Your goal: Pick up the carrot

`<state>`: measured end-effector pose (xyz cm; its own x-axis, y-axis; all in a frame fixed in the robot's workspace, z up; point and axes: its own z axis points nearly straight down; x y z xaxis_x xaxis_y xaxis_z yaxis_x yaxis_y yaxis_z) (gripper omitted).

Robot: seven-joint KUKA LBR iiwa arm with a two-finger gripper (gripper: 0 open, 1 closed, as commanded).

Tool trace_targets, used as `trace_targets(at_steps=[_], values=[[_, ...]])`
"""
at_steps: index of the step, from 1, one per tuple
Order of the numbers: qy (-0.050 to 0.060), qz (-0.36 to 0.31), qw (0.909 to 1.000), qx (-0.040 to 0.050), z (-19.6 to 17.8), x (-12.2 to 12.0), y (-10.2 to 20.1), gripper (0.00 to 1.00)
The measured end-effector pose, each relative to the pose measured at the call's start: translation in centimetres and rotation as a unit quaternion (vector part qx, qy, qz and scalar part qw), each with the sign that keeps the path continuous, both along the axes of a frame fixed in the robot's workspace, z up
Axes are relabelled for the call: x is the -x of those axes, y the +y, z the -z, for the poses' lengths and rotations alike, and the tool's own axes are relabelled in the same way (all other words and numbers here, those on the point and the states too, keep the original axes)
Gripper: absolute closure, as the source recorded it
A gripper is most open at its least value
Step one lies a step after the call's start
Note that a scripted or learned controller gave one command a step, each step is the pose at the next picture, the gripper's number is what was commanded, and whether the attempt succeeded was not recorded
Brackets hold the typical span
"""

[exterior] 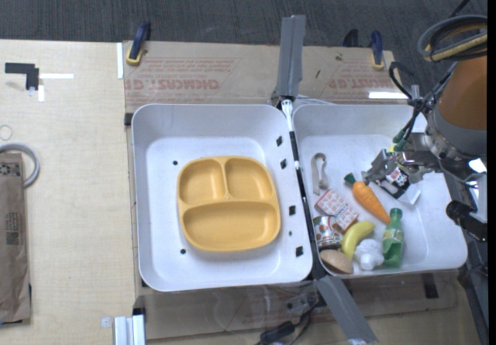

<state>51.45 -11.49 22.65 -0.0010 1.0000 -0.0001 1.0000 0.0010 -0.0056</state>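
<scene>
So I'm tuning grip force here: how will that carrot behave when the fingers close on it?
The carrot looks like a smooth, hard plastic toy, so probably stiff and light. Its tapered, rounded body may slip or roll out of a pinch. It lies aslant near the green bottle, so a push might nudge that.

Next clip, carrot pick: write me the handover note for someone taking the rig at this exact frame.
Gripper: low in the right bin, at the carrot's upper end; whether it is open or shut is unclear.
Carrot: lying slanted on the bin floor, green bottle and banana just below it.
Yellow plate: in the left bin.
Done: approach.
Left: confirm a grasp, then lift the carrot.
</scene>
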Motion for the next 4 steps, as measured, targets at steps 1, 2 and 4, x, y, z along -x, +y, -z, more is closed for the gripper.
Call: trace_targets(at_steps=[1,2,4], values=[[0.000,-0.084,0.9964,-0.0004,8.7,-2.0,1.9,0.00],[0.001,-0.083,0.9966,-0.0003,8.0,-2.0,1.7,1.00],[-0.002,-0.165,0.9863,0.0005,-5.7,-3.0,-5.3,1.00]])
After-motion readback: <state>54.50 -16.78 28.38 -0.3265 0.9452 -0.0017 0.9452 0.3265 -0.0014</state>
